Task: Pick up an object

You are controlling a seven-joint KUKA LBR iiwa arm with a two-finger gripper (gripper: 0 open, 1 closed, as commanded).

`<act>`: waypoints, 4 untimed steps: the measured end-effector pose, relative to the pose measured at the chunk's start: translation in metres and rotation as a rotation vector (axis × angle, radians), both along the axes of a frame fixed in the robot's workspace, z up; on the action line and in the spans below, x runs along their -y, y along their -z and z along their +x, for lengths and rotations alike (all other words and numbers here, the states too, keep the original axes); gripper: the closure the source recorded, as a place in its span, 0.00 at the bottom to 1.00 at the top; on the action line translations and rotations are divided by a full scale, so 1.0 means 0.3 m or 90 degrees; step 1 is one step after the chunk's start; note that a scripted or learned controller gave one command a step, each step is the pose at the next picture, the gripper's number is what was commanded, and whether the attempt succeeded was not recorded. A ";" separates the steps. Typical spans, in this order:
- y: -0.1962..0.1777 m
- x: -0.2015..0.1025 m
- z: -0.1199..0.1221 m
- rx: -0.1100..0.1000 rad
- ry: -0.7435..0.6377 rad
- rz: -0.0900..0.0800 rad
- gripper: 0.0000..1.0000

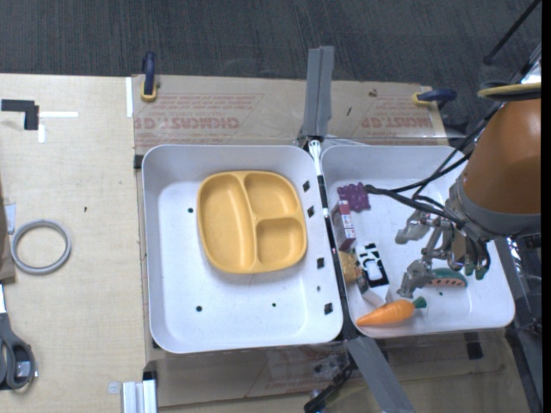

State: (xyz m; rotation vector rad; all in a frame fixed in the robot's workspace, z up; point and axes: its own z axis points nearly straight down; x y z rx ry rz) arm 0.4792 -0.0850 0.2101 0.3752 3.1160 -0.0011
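Observation:
My gripper (pixel 416 252) hangs low over the right bin (pixel 491 312), reaching in from the right under the orange band. It is open, and its two metal fingers (pixel 411 230) stand apart with bare bin floor between them. Just right of the lower finger lies a small red and green toy (pixel 449 278), partly under the wrist. An orange carrot (pixel 387 313) lies at the bin's front, below the gripper. Left of the gripper are a black and white item (pixel 373 263), a narrow wrapped bar (pixel 346 226) and a purple grape bunch (pixel 353 198).
The left bin (pixel 172 299) holds a yellow divided plate (pixel 252 222). Black cables (pixel 413 192) run from the arm across the right bin. On the bench at the left lie a grey ring (pixel 39 246) and scissors (pixel 13 360).

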 end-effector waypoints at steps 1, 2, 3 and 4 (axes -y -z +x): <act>0.330 0.053 -0.006 -0.003 0.257 0.001 0.00; 0.062 0.003 0.132 -0.001 0.038 0.000 0.00; -0.112 0.228 0.162 0.001 -0.160 -0.001 0.00; -0.195 0.285 0.148 0.001 -0.207 0.000 0.00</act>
